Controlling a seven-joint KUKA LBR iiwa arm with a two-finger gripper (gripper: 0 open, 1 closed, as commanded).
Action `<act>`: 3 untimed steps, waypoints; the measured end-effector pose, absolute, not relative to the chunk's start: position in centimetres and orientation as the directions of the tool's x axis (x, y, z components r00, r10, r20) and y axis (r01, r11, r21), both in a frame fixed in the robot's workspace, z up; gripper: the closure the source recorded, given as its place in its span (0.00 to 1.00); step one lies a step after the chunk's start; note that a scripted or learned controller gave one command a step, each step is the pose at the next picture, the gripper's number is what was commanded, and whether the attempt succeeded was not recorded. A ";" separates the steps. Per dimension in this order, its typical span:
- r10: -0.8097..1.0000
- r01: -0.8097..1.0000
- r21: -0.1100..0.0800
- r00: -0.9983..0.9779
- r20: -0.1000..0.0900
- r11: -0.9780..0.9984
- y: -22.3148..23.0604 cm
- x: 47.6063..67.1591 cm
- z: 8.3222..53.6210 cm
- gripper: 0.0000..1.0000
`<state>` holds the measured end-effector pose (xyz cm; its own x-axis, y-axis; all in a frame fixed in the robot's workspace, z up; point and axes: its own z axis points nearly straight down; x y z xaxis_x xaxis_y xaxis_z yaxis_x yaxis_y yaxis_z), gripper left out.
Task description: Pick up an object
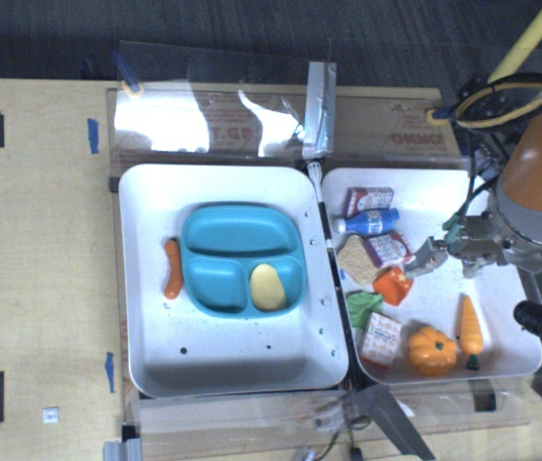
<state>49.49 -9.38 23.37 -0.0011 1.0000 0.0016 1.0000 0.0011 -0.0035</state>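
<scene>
Grey metal pincer (pixel 427 255) right of centre in the frame, reaching leftward from the arm at the right edge, fingertips hovering just up-right of a glossy red-orange pepper-like toy (pixel 392 285). Cannot tell whether released or clenched; nothing visibly between the tips. Red toy lying just down-left of the tips, nearly touching, in the middle of the right bin (pixel 502 182); probably the nearest candidate for a pick, so likely a short drop down and left. Compact and rounded, no clear long axis, smooth plastic sheen. Around it: flat tan cracker-like piece (pixel 356 255) to its left, purple packet (pixel 386 248) just above, blue bottle (pixel 368 224) lying crosswise higher up, maroon box (pixel 369 200) near the bin's top. Below: green leafy toy (pixel 362 304), small white-and-red carton (pixel 381 338), lumpy orange pumpkin (pixel 432 348), slim orange carrot (pixel 469 326) with long axis running up-down, well right of the red toy. Crowded neighbours, so risk of nudging the packet or cracker. Further left, the left bin (pixel 146 286): teal divided tray (pixel 237 229) holding a pale yellow egg-shaped thing (pixel 267 287), thin orange sausage-like stick (pixel 172 268) beside it.
</scene>
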 end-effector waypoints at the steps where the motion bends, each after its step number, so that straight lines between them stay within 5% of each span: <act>1: 0.996 0.996 -0.005 -0.086 0.002 0.086 -9.5 54.5 10.3 0.00; 2: 0.996 0.996 0.008 -0.092 0.000 0.092 -5.4 53.5 18.8 0.00; 3: 0.977 0.977 0.012 -0.211 -0.005 0.211 -11.4 55.8 9.2 0.00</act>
